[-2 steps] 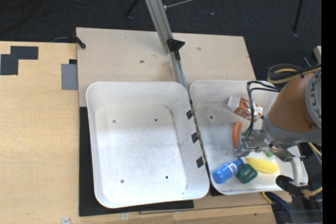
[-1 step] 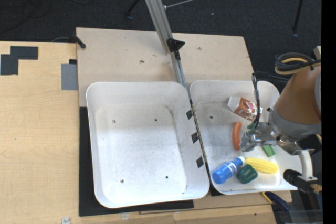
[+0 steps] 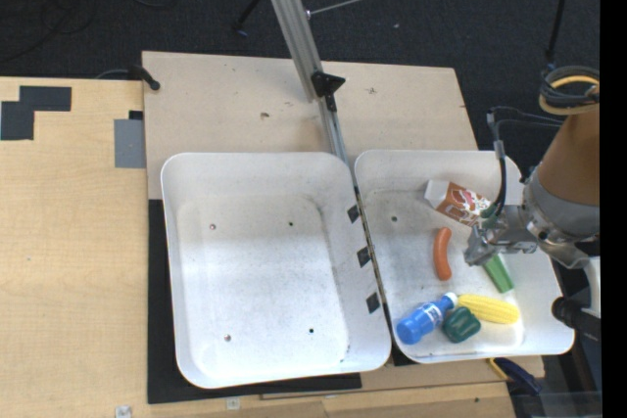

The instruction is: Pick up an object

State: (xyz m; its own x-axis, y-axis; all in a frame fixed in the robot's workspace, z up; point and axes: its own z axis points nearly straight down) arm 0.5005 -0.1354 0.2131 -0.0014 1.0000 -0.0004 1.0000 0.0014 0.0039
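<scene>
While low in the right bin (image 3: pixel 549 333), tool (image 3: pixel 482 248) beside green object (image 3: pixel 498 273); tool state impossible to tell.

bins (image 3: pixel 255 173): 2 | bottle (image 3: pixel 424 319): 1 | corn (image 3: pixel 490 309): 1 | sausage (image 3: pixel 443 253): 1 | packet (image 3: pixel 458 202): 1 | green pieces (image 3: pixel 461 324): maybe 2

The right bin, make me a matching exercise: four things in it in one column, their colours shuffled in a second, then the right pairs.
All four lie in the right bin, near the claw.

Things:
1. bottle
2. sausage
3. corn cob
4. stick-shaped piece beside the claw

Colours:
A. yellow
B. green
C. blue
D. orange-red

Pairs: 1-C, 2-D, 3-A, 4-B
</scene>
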